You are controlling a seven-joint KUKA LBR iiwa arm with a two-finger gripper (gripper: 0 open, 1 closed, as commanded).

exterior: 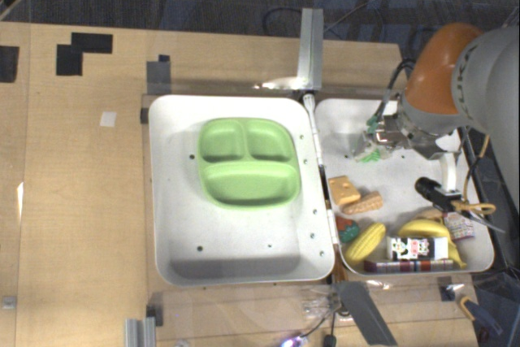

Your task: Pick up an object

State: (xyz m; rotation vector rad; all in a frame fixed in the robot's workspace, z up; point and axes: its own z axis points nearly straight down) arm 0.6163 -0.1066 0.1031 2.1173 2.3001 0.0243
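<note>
Clutter fills the near edge of the right bin (337, 114): a corn cob (365, 240), a banana (427, 229), a small printed carton (410, 247), a dark marker (406, 265), with a cracker-like block (344, 191) and a bread-coloured piece (364, 205) by the bin's left wall. The gripper (380, 136) sits over the far half of that bin, above a small green scrap (371, 156); whether the jaws are open or closed, or have hold of anything, I cannot tell. The left bin (166, 175) carries a green divided plate (247, 160).

Likely trouble: a descent here closes on bare floor or that scrap, since the objects worth picking lie well apart toward the near edge. There they touch one another, so jaws could snag two or push one against the wall. Open floor lies mid-bin, between the gripper and the pile.
</note>
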